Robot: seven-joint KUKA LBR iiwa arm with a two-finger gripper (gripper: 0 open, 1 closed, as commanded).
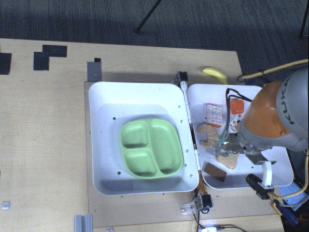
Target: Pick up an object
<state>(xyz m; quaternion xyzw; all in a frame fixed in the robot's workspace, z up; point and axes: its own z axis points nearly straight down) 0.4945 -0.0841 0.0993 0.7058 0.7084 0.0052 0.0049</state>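
The right bin [241, 180] holds several small items. A white and red packet [214, 114] lies near its back, with an orange box [236, 106] beside it. Tan biscuit-like pieces [207, 133] lie by the left wall, and a dark brown block [215, 171] sits near the front. My gripper [226, 148] reaches down from the orange-banded wrist [263, 117] over the bin's middle. It hangs right above a tan piece [229, 160] and may be touching it. The arm hides the bin's right half.
The left bin [104, 129] holds a green divided plate [151, 148]. A yellow banana [215, 74] lies on the bench behind the right bin. Black cable [231, 92] loops over the right bin's back edge. A clamp [182, 79] sits between the bins at the back.
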